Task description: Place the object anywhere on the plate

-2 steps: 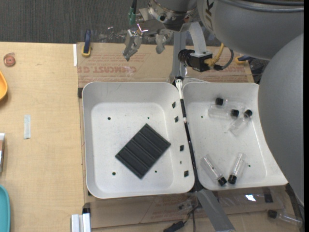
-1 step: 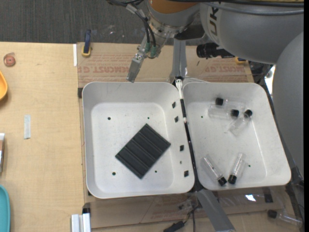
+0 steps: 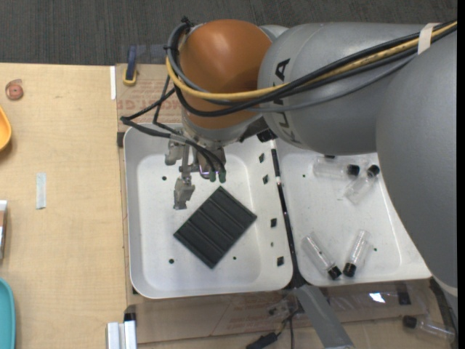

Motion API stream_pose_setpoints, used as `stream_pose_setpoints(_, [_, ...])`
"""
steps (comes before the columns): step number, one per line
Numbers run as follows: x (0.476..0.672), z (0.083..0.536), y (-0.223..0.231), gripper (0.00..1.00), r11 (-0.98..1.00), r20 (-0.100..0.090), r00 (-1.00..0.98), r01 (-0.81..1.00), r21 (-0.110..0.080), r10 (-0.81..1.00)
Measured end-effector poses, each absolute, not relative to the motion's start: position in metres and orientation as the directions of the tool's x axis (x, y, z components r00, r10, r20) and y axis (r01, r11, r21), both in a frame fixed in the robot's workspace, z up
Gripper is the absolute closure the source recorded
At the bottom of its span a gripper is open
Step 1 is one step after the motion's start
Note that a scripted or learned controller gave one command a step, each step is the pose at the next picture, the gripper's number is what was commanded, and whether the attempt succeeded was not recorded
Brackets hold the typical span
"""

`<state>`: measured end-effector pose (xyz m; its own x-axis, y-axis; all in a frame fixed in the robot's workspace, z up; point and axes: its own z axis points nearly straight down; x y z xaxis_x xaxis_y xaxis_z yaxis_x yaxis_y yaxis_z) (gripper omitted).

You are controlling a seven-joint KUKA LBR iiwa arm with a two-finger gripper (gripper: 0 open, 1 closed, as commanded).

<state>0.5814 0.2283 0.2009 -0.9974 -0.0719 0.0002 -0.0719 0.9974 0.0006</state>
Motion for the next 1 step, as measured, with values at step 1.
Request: stream_pose_setpoints(1, [0.6431, 0.1111, 0.2270, 0.00, 0.888, -0.002, -0.888, 0.460, 0.001, 0.460])
